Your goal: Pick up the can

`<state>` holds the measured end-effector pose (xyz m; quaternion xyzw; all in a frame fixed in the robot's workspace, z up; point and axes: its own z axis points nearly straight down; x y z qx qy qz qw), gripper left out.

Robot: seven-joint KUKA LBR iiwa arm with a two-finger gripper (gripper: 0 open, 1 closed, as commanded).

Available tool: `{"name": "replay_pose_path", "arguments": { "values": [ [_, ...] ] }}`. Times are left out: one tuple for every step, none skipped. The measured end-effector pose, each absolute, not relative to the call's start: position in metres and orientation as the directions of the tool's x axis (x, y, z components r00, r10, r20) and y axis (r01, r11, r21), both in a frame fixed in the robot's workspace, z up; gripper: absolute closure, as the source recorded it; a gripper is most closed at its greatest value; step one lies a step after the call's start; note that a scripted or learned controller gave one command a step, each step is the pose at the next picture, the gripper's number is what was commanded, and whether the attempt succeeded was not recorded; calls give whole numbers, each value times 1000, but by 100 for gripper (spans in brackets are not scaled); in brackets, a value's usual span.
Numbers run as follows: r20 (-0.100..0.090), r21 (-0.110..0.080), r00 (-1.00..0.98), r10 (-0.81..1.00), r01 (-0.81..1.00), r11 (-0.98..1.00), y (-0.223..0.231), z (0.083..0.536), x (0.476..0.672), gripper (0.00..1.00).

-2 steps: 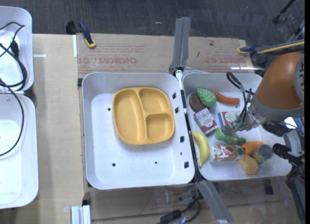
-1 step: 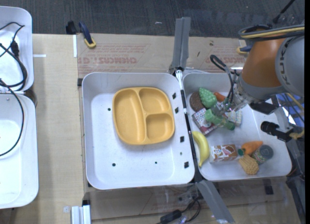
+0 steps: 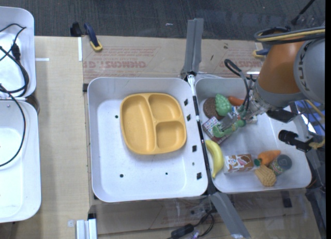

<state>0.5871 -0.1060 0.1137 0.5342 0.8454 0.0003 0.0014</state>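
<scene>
The can (image 3: 281, 165) is small and grey with a dark top. It stands in the front right corner of the right bin (image 3: 300, 181), next to an orange carrot (image 3: 269, 157) and a yellow corn cob (image 3: 265, 176). My gripper (image 3: 232, 122) hangs low over the bin's left middle, well to the left of the can and apart from it. It is over a green toy (image 3: 223, 104) and a red-and-white packet (image 3: 212, 127). The arm's orange band (image 3: 282, 67) rises behind it at the upper right.
A banana (image 3: 215, 156) lies along the right bin's left wall, with a brown carton (image 3: 239, 163) beside it. A brown round piece (image 3: 209, 107) sits at the back left. The left bin (image 3: 103, 181) holds a yellow divided plate (image 3: 153, 123). A black fitting (image 3: 289, 138) sticks out near the can.
</scene>
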Motion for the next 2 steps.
{"name": "replay_pose_path", "arguments": {
  "values": [
    [-5, 12, -145, 989, 989, 145, -134, 100, 641, 0],
    [-1, -1, -251, 968, 968, 251, -139, 114, 549, 0]
  ]
}}
